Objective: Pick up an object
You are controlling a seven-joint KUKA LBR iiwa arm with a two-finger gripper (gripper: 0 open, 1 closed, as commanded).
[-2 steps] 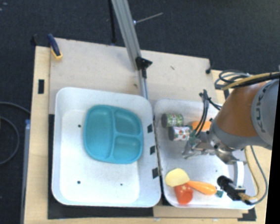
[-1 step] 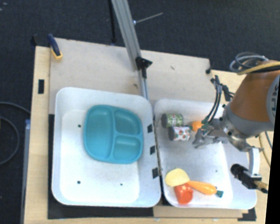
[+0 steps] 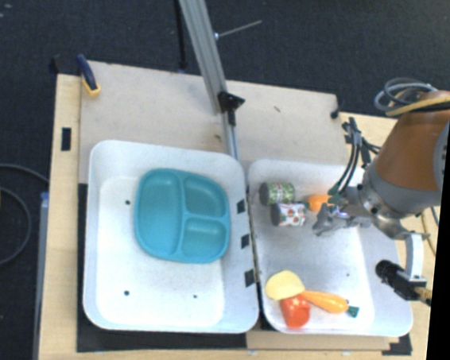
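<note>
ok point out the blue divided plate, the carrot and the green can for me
blue divided plate [image 3: 183, 215]: camera view, in the left bin, on the ridge where its compartments meet
carrot [image 3: 324, 301]: camera view, right bin near the front edge, middle of its orange body
green can [image 3: 279, 193]: camera view, right bin far end, on its side wall

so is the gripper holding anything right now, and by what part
Cannot be told. The gripper sits low in the right bin, beside the small cans and an orange piece, but nothing visibly sits between its fingers.
</note>
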